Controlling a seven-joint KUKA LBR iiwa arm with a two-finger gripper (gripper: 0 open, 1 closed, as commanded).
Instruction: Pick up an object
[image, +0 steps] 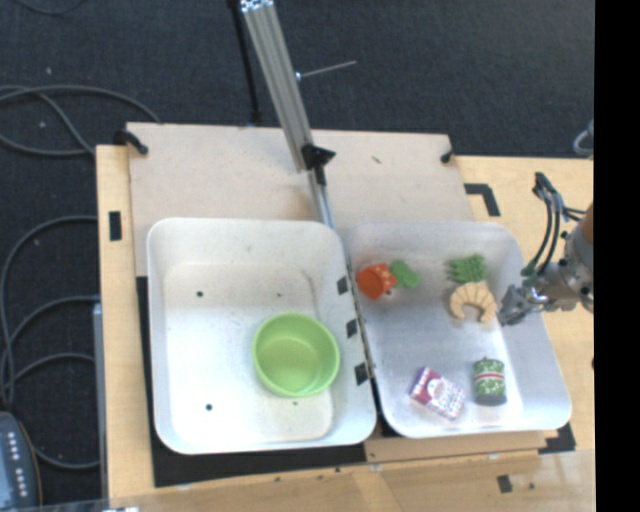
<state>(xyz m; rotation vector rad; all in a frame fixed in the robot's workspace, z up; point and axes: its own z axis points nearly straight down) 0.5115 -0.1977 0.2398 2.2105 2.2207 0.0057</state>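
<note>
Tan croissant (472, 301), at nine o'clock of the gripper (516, 306), looks light, rigid; grip its middle; finger state unclear.

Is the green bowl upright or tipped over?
Upright. The bowl sits in the left bin with its round opening facing up, rim and inner wall both visible.

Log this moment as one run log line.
hand: at right bin's right edge, beside croissant | holding: nothing seen | left bin: green bowl
</note>
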